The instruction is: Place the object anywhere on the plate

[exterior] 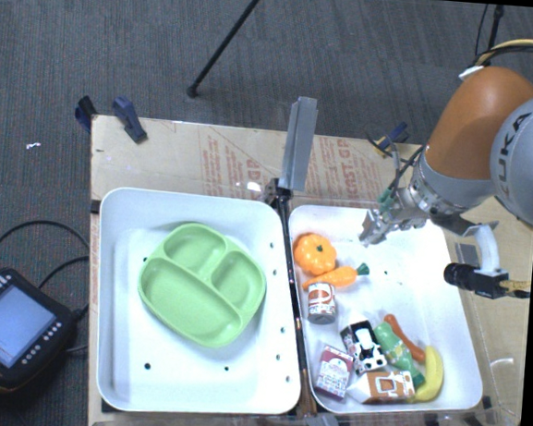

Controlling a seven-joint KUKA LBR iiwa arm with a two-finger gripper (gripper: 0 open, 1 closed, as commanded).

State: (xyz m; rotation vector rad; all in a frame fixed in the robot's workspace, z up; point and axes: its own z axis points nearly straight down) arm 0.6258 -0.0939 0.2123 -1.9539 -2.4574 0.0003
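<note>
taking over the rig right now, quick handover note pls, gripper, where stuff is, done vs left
Gripper: above the back of the right bin, near the toy pumpkin; I cannot tell how it is set, and nothing shows in it.
Things: pumpkin, carrot, small can, banana and cartons all lie in the right bin.
Green plate: in the left bin, nothing on it.
Done: nothing placed.
Left: pick one object, set it on the plate.

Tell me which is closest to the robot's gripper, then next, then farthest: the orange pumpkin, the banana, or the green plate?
From the gripper:
1. Orange pumpkin, just left of it and lower, right bin.
2. Banana, right bin's near right corner.
3. Green plate, in the left bin.
</note>
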